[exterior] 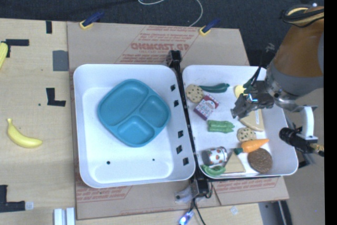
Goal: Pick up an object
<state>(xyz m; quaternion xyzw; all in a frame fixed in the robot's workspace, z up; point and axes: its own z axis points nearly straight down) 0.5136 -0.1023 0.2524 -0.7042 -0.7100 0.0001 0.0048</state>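
Two white bins are set side by side on cardboard. The left bin [87, 113] is taken up mostly by a blue divided plate [134, 112]; bare floor is left along its near and left walls. The right bin [287, 163] is crowded: cookie [194, 93] and green pepper [215, 87] at the far left, red packet [205, 107] and green bean pod [220, 126] mid-left, carrot [254, 145], brown round patty [260, 160], pale wedge [235, 165] and a small can [215, 155] along the near wall. Little free floor is seen, mainly at the far right. The gripper [243, 108] is placed low over the bin's right-centre, just right of the bean pod and red packet, just far of a bread-like slice [253, 121]. Whether the claw is apart or together cannot be told; nothing is seen held. The arm [297, 60] is brought in from the right, wrist bent down and leftward. A banana [22, 136] lies on the bench, well left.
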